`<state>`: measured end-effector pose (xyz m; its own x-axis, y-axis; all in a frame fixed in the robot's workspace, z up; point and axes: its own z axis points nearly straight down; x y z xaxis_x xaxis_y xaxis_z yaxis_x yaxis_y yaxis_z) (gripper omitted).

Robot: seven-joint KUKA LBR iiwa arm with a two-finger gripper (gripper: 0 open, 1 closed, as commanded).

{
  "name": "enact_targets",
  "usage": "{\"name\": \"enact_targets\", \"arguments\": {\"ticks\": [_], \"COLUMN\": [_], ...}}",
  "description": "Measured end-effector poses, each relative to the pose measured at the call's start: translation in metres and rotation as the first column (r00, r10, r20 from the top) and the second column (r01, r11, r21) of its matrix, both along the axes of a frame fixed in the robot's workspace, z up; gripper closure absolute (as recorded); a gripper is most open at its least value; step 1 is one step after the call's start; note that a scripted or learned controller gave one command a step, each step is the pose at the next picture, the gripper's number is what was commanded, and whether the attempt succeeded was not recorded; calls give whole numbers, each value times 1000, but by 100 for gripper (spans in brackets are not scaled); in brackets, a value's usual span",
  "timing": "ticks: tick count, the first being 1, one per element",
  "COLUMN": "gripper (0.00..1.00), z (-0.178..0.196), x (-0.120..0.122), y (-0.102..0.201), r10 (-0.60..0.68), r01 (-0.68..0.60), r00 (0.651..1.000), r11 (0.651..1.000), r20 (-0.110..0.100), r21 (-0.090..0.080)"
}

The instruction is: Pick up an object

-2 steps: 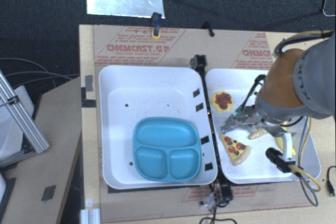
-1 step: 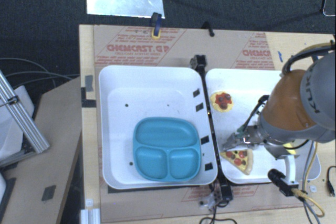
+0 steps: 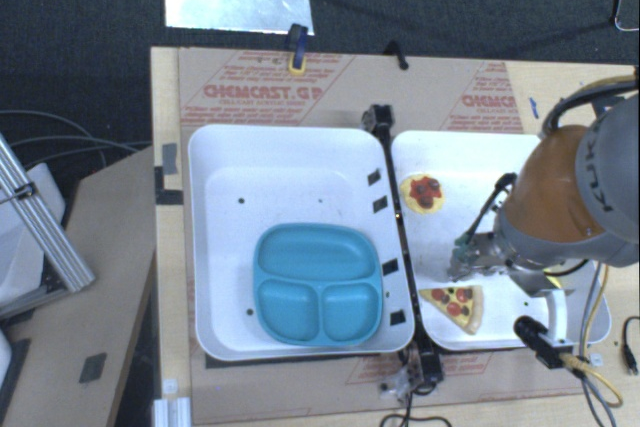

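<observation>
White bins (image 3: 300, 140) sit on cardboard-covered bench (image 3: 260, 90); the hand's (image 3: 465, 260) grip cannot be told.

so the big landmark here is the blue divided plate (image 3: 318, 282), 3 compartments, sitting in the left bin (image 3: 225, 215) toward its front. Right of the plate, across the black divider strip (image 3: 396, 235), the right bin (image 3: 450, 150) has a toy pizza slice (image 3: 456, 304) about level with the plate's lower half, and a small round pastry with red topping (image 3: 423, 193) further back than the plate. The arm (image 3: 565, 185) hangs over that right bin, its gripper (image 3: 466, 257) between those 2 toys, just above the slice
</observation>
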<state>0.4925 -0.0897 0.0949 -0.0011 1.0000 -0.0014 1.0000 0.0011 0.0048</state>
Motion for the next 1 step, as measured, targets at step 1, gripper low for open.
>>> {"name": "enact_targets", "arguments": {"ticks": [1], "gripper": [100], "z": [-10], "x": [53], "y": [-48], "r10": [-1], "r01": [1], "r00": [1000], "r11": [1000], "r20": [0], "r21": [-1]}}
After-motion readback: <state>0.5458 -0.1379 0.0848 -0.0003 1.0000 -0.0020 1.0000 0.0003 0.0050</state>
